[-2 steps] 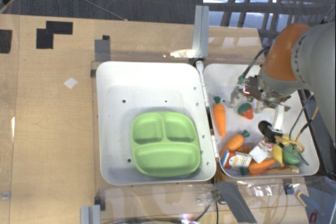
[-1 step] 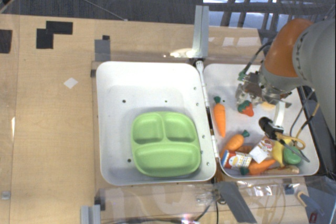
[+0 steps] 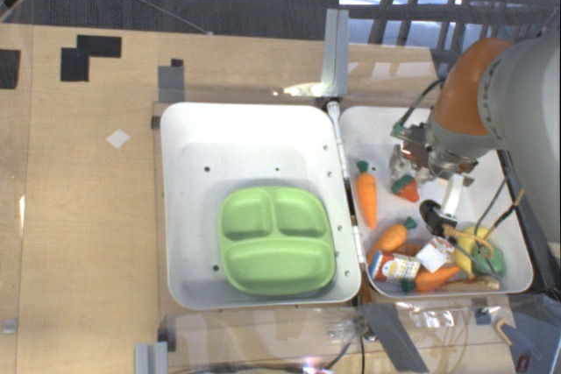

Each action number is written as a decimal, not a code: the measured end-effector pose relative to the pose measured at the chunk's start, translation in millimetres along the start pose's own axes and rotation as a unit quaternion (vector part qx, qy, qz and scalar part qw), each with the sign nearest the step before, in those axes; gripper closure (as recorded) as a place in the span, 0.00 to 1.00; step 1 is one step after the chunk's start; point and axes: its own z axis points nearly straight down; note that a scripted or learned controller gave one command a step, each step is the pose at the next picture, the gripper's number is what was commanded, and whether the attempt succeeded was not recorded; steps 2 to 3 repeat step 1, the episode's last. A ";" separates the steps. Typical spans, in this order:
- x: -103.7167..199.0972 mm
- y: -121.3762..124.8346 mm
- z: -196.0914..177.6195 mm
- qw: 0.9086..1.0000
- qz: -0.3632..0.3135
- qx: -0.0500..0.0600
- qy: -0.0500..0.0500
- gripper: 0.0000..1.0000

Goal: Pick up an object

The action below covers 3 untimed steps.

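My gripper (image 3: pixel 407 167) hangs low over the upper middle of the right bin (image 3: pixel 351 131), under the grey arm and its orange band. Directly below it lies a small red toy with a green top (image 3: pixel 405 187), touching or almost touching the gripper's tip. An orange carrot (image 3: pixel 366 199) lies upright along the bin's left side, left of the gripper. Nearer the front sit a short orange vegetable (image 3: pixel 393 237), a red-labelled pack (image 3: pixel 399 267), a second carrot (image 3: pixel 438 278), a white piece (image 3: pixel 432 257) and yellow and green toys (image 3: pixel 480 248).
The left bin (image 3: pixel 188 131) holds a green divided plate (image 3: pixel 276 239) towards its front. A metal divider rail (image 3: pixel 342 179) runs between the two bins. A grey post (image 3: pixel 337 48) stands behind them. The toys crowd the right bin's front half.
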 end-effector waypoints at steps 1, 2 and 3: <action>7.4 -13.0 -120.9 1.000 -0.028 0.004 -0.001 1.00; 7.4 -13.0 -120.9 1.000 -0.028 0.004 -0.001 1.00; 7.4 -13.0 -120.9 1.000 -0.028 0.004 -0.001 1.00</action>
